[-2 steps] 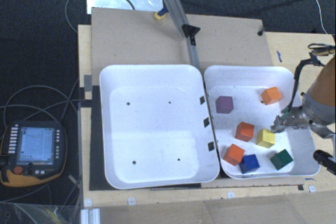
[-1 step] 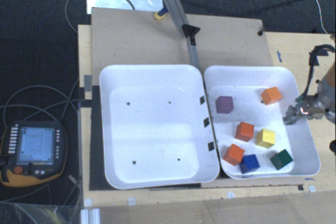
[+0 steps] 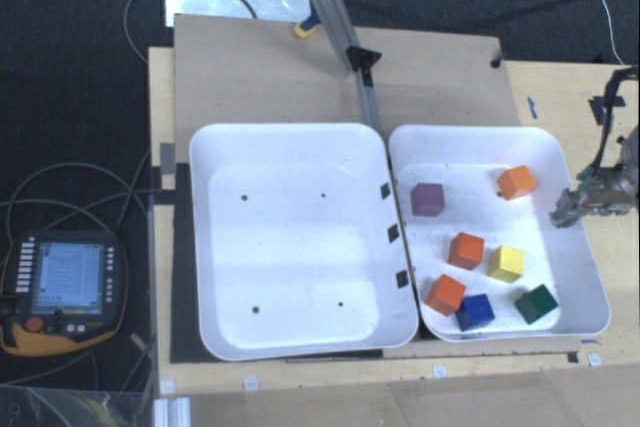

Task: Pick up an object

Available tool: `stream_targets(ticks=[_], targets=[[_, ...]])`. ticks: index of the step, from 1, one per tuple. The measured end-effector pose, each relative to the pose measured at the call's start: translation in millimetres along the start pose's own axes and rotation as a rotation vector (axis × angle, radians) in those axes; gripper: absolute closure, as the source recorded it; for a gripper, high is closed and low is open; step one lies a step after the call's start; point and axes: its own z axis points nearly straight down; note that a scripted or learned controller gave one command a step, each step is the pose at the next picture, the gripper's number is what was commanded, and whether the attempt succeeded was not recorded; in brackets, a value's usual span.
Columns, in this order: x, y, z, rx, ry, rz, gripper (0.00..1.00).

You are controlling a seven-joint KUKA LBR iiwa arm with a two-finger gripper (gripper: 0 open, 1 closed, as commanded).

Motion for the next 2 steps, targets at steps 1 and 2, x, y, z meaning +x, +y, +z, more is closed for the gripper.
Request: stream_targets(ticks=[1, 2], targets=[[46.4, -2.1, 6.3, 0.005, 0.004, -0.004, 1.0], [103.5, -5.0, -6.5, 0.003, 0.005, -0.007, 1.0]])
